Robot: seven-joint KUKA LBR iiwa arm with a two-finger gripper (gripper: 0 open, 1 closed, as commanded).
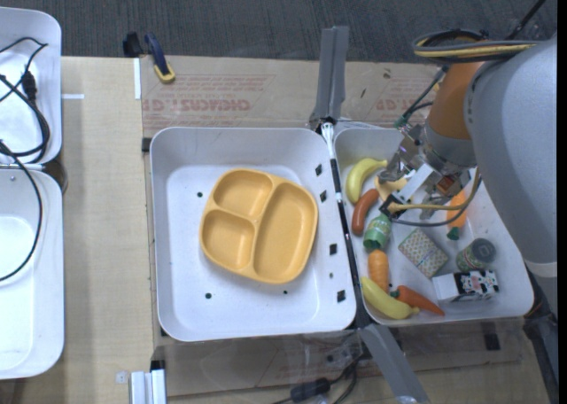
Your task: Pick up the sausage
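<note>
At the near end of the right bin [518, 291], a banana [386, 299] and carrot [418, 299] are seen. Further back, the sausage [363, 210] lies against the left wall, beside a second banana [359, 176]. The gripper [400, 188] is poised just right of it; whether the jaws are spread cannot be told. A yellow divided plate [259, 225] sits in the left bin [177, 243].

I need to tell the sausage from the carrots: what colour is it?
Reddish-orange, darker than the carrots; the sausage shows in the camera view beside the banana.
</note>
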